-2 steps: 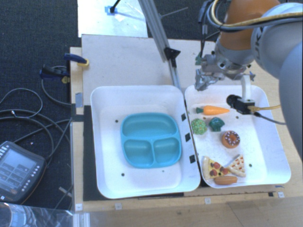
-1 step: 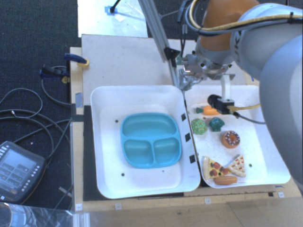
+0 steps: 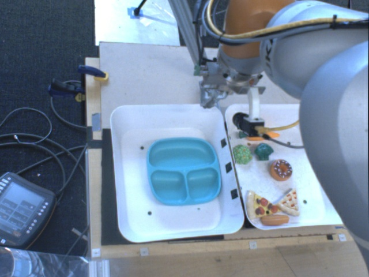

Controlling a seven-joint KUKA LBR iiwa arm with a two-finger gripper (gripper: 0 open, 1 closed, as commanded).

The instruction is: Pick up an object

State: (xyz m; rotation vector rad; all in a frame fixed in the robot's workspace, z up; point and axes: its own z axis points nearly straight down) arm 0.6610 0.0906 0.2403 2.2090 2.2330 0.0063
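The job had not really begun. The gripper (image 3: 209, 98) hung at the far edge of the left bin (image 3: 118, 154), close to the place where the two bins meet, and nothing could be seen in it. It was too dark and too small up there to see well, so I could not tell if the gripper was open or closed. All the things to pick were lying down in the bins. A blue plate (image 3: 184, 171) with three parts lay flat in the middle of the left bin, well apart from the gripper. The little toy foods were in the right bin (image 3: 305, 183). A light green toy (image 3: 242, 154) and a dark green toy (image 3: 264, 151) sat just beside each other. A donut (image 3: 281, 169) lay near them, a bit closer to the front. Two pizza slices (image 3: 259, 202) and a hot dog (image 3: 275, 219) lay at the front corner of that bin. I think almost all of the job was left to do. The gripper would have to choose one thing, go over it, come down, close on it and lift it up. The two green toys looked nearest to it.
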